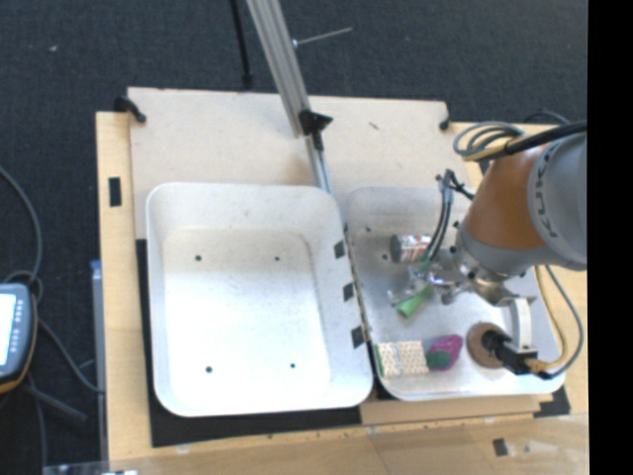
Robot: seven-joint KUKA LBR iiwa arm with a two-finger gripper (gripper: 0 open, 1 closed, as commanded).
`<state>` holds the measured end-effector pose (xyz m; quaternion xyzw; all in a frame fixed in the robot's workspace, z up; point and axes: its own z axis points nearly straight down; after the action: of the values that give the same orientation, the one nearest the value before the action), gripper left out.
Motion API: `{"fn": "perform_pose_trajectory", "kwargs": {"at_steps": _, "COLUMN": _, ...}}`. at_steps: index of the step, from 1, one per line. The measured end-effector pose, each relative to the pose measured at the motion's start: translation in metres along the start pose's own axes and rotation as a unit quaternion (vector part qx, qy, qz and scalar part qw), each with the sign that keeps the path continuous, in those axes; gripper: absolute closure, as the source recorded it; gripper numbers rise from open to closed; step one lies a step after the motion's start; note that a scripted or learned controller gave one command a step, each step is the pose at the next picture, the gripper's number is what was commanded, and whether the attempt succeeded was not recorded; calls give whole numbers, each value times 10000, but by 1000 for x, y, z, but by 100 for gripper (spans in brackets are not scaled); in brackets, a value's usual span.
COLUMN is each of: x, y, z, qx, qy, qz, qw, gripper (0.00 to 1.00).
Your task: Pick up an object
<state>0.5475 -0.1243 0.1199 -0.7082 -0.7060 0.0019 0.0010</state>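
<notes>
Trouble ahead, maybe: gripper [425,285] low in the right bin [368,216], right at the green piece [412,303], open or closed hard to tell, so could just push it away or slip off. Crowded too, with a small can [408,247] just beside. Also in that bin: speckled block [401,359], purple toy [445,350], brown disc [484,344]. Left bin [168,216] alongside.

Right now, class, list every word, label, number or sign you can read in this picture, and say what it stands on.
None can be read.
Small can in the right bin: its label is too blurred to read.
Patterned packet in the same bin: its print is too small to read.
Handheld screen at the left edge: nothing legible.
</notes>
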Motion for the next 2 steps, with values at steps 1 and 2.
{"fn": "perform_pose_trajectory", "kwargs": {"at_steps": 1, "x": -1, "y": 0, "z": 20, "qx": -11, "qy": -2, "qz": 2, "qw": 10000, "gripper": 0}}
{"fn": "perform_pose_trajectory", "kwargs": {"at_steps": 2, "x": -2, "y": 1, "z": 8, "qx": -42, "qy": 3, "qz": 38, "qw": 10000, "gripper": 100}}
